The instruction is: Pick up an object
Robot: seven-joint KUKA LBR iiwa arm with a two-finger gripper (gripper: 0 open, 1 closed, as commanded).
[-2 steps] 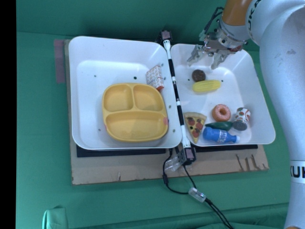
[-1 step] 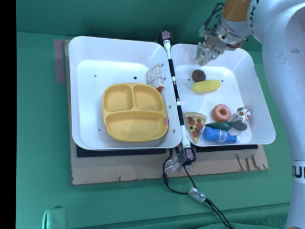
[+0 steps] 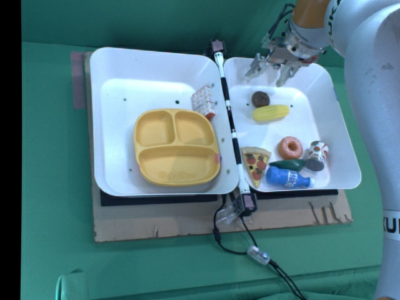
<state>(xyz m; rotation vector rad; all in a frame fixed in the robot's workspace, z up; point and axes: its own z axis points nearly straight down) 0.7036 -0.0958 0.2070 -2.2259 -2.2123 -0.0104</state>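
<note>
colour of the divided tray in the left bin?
Yellow. The divided tray is plain yellow, no pattern, clearest in the camera view.

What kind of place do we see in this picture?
Probably a robot test bench: two shallow white bins on green cloth, plastic toy food such as a yellow corn cob, and a grey arm's gripper above.

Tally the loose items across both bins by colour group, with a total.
Yellow: 2, divided plate, corn
Brown or orange: 2, chocolate doughnut, glazed doughnut
Green: 1, pepper
Blue: 1, bottle
Mixed colours: 3, pizza slice, can, small box
Total: 9
</note>
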